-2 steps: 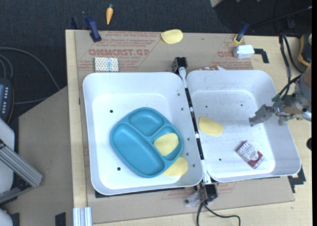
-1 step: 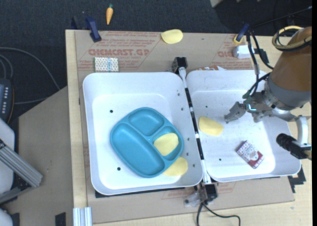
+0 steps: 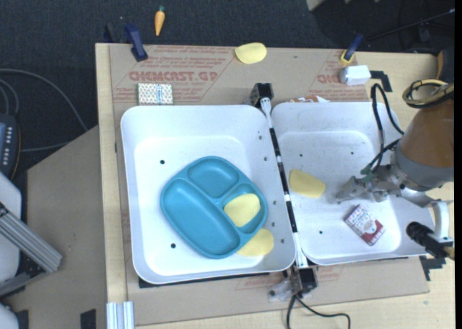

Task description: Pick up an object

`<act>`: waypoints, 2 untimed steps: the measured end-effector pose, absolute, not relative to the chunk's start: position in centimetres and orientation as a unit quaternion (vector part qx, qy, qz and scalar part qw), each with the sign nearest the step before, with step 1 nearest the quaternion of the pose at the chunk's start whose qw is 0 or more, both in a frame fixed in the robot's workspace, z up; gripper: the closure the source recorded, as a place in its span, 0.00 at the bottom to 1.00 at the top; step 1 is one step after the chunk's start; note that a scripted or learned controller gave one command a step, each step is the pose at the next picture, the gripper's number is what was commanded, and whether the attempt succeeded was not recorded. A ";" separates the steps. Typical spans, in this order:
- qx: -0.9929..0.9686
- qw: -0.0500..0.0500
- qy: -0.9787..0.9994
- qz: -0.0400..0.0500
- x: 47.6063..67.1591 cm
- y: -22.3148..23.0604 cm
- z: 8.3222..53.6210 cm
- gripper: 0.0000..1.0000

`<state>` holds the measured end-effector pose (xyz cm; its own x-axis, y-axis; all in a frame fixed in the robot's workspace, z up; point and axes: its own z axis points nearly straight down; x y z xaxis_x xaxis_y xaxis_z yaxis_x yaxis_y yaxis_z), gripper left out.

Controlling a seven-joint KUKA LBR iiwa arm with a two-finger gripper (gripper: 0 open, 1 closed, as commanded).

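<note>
The tabletop (image 3: 188, 68) carries two white bins side by side. The left bin (image 3: 144, 140) holds a blue plate (image 3: 202, 212) with divided sections, tilted diagonally; one yellow piece (image 3: 243, 208) lies in the plate's right section, and another yellow piece (image 3: 258, 243) lies just off the plate's lower right edge, touching it. The right bin (image 3: 325, 122) holds a yellow chip (image 3: 307, 183) near its left wall and a small red and white packet (image 3: 364, 224) toward its lower right. The arm (image 3: 426, 147) reaches in from the right over the right bin, and the gripper (image 3: 350, 188) sits low in the bin between the chip and the packet, apart from both. Its fingers are blurred and too small to read, so I cannot tell whether they are spread or pressed together; nothing shows between them. On the tabletop behind the bins lie a yellow lump (image 3: 250, 53), a small patterned packet (image 3: 155, 93), a blue clip (image 3: 135, 42) and a white block (image 3: 356, 74). A tiny carrot (image 3: 159, 21) lies on the dark floor beyond the tabletop.
</note>
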<state>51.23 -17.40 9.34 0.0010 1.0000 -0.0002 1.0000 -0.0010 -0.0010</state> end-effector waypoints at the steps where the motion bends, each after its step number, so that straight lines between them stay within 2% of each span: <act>1: -0.707 0.001 -0.707 0.000 48.6 -19.5 12.4 0.00; 2: -0.707 0.000 -0.708 0.000 48.0 -12.6 17.5 0.00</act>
<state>47.96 -12.62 17.48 -0.0015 1.0000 0.0003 1.0000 0.0015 0.0007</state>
